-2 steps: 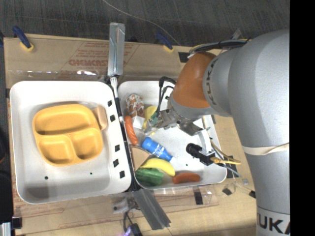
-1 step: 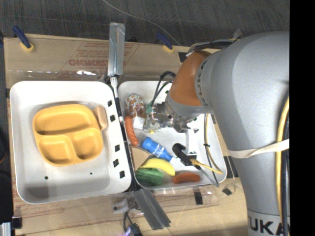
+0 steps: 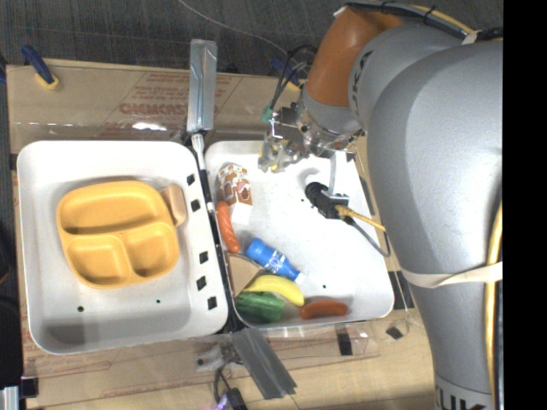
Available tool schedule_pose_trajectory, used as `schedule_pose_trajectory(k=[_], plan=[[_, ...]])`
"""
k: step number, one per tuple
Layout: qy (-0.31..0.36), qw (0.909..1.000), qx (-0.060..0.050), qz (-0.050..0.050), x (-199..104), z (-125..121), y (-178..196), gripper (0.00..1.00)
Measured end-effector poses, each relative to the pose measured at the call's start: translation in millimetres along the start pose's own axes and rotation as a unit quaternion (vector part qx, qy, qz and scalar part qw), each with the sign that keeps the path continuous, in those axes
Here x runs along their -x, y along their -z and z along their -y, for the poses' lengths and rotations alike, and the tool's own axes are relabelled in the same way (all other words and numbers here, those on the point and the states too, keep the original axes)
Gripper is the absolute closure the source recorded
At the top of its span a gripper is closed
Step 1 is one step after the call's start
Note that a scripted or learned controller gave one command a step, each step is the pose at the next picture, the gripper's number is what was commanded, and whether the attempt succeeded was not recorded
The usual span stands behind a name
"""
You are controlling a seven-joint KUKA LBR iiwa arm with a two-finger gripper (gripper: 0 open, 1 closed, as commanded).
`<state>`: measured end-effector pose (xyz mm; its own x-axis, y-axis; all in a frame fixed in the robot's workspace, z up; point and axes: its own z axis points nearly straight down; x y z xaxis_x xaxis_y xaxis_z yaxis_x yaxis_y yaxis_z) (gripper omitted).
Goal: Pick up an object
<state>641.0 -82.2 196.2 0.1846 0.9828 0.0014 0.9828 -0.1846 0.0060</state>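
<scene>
The gripper [image 3: 275, 154] hangs over the right bin's [image 3: 359, 254] far edge; its finger state cannot be determined, apparently holding nothing.

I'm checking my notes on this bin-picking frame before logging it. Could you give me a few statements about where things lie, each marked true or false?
1. The yellow compartment tray lies in the left white bin. True.
2. The yellow banana lies at the far end of the right white bin, beside the hand. False: it lies at the near end, next to the green vegetable.
3. The blue plastic bottle lies in the right white bin. True.
4. The orange carrot rests on the yellow compartment tray. False: it lies in the right white bin along the divider.
5. The hand is over the right white bin's far end. True.
</scene>
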Motion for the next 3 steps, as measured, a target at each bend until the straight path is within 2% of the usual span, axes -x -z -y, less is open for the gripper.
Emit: schedule_pose_trajectory(k=[1,2,3], plan=[[0.126,0.992,-0.005,0.0,-27,61,25,1.0],[0.126,0.992,-0.005,0.0,-27,61,24,0.0],[0.197,0.9803,-0.007,0.0,-78,131,-6,0.0]])
